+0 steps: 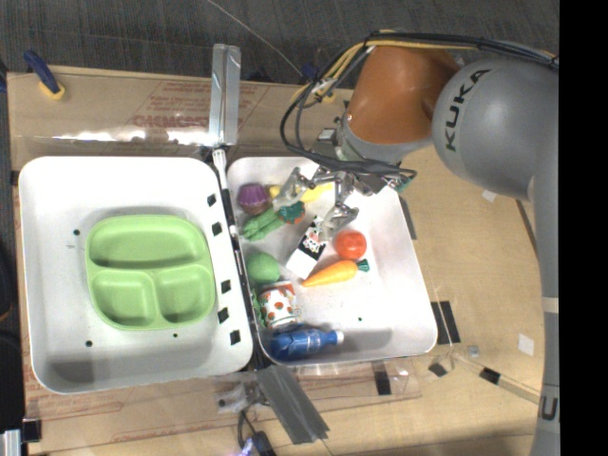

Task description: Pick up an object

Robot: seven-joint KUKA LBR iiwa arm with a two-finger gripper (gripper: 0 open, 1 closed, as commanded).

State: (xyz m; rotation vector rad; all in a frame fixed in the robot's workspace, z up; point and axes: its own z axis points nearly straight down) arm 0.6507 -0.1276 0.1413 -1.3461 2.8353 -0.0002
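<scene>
My gripper (pixel 322 198) hangs over the back of the right bin (pixel 408 302), with its fingers spread open. A yellow item (pixel 317 195) lies under the gap between them, and nothing is clamped. Close by lie a purple vegetable (pixel 253 196) and a green vegetable (pixel 266 222) to the left. A red tomato (pixel 351 244), an orange carrot (pixel 332 273) and a small black-and-white tag (pixel 312 245) lie nearer the front. Further forward are a green lime (pixel 264 268), a red-and-white can (pixel 277 304) and a blue bottle (pixel 304 341).
The left bin (pixel 47 198) holds a green divided plate (pixel 150 272). A metal bar (pixel 224 93) stands at the back between the bins. The arm's grey body and orange band (pixel 394 93) overhang the right bin's back right corner. Cables loop behind the wrist.
</scene>
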